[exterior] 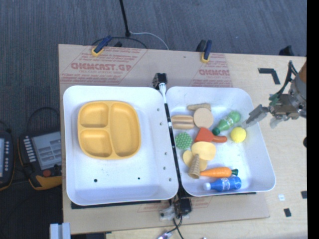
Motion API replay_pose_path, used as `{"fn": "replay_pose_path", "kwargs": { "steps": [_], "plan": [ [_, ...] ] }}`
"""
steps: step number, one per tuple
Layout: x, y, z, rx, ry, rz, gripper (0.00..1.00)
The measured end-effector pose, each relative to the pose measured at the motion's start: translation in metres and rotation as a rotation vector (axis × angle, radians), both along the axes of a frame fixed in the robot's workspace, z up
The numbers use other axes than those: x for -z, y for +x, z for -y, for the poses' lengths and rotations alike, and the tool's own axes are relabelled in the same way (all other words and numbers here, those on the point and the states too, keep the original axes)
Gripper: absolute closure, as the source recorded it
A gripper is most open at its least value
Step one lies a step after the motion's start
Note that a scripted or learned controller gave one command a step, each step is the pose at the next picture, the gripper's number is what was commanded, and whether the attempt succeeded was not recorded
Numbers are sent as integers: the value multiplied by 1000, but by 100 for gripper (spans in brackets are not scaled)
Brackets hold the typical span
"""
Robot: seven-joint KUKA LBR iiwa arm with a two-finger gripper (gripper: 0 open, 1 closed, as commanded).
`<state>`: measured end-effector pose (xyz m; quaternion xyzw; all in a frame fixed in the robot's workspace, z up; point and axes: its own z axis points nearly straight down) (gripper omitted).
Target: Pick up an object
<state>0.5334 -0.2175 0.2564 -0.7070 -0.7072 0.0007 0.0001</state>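
The right bin (259, 156) holds several toy foods: a yellow ball (239, 134), a green bottle (228, 122), a red piece (206, 134), a tan disc (203, 117), a hot dog bun (182, 121), a green round piece (183, 140), a waffle cone (194, 166), a carrot (217, 173) and a blue bottle (224, 184). My gripper (261, 119) hangs over that bin's right rim, up and to the right of the yellow ball. Its fingers stand apart with nothing between them.
A yellow divided plate (108, 129) lies in the left bin (75, 183). Clamps (205, 51) sit at the bench's back edge. A black fitting (160, 79) sits at the far end of the wall between the bins.
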Motion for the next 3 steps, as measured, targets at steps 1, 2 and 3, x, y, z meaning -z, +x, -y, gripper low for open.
{"fn": "replay_pose_path", "kwargs": {
  "steps": [1, 2, 3],
  "plan": [
    [143, 27, -51, -27, 2, 24, 0],
    [149, 73, -53, -224, -3, 29, 0],
    [149, 75, -57, -265, -2, 31, 0]
  ]
}}
